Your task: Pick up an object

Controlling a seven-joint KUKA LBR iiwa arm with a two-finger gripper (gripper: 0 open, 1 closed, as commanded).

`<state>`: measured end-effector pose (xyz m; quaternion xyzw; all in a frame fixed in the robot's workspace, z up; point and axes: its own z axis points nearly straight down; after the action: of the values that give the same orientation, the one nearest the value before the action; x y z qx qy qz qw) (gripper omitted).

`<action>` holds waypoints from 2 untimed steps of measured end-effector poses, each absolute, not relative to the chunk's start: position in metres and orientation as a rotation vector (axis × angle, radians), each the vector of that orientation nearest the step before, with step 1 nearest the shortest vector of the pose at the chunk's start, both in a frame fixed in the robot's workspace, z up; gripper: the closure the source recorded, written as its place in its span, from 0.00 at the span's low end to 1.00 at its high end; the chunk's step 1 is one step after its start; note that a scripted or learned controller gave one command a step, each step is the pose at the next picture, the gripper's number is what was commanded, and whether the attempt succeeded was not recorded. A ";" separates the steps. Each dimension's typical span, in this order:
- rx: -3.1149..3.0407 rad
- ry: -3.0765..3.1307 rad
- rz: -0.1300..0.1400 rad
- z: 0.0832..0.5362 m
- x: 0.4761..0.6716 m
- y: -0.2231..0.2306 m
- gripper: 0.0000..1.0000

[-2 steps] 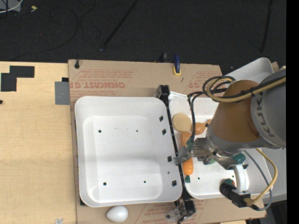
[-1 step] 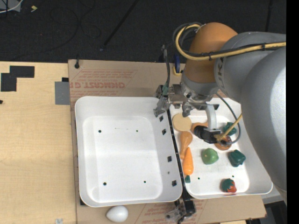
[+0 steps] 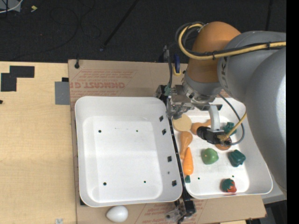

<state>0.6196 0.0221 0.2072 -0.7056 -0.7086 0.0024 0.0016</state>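
Note:
My gripper (image 3: 178, 108) hangs over the far left corner of the right bin (image 3: 254, 183), close to the wall between the two bins. Just below it lies a pale tan round piece (image 3: 182, 124). An orange pear-shaped piece (image 3: 186, 138) and an orange carrot (image 3: 188, 160) lie along the bin's left wall. A light green pepper (image 3: 210, 156), a dark green piece (image 3: 237, 157) and a red piece with a green top (image 3: 228, 185) lie further right and nearer the front. The wrist hides part of another orange piece (image 3: 201, 125).
The left bin (image 3: 88, 125) stands beside the right one, and the two share a wall with black clips. A white egg (image 3: 117, 213) lies on the bench outside the bins, at the front. The grey arm covers the right bin's far right side.

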 end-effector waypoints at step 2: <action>-2.220 -2.217 0.007 0.207 0.590 0.009 1.00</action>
<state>0.5901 0.0091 0.2068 -0.7075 -0.7067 0.0024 0.0021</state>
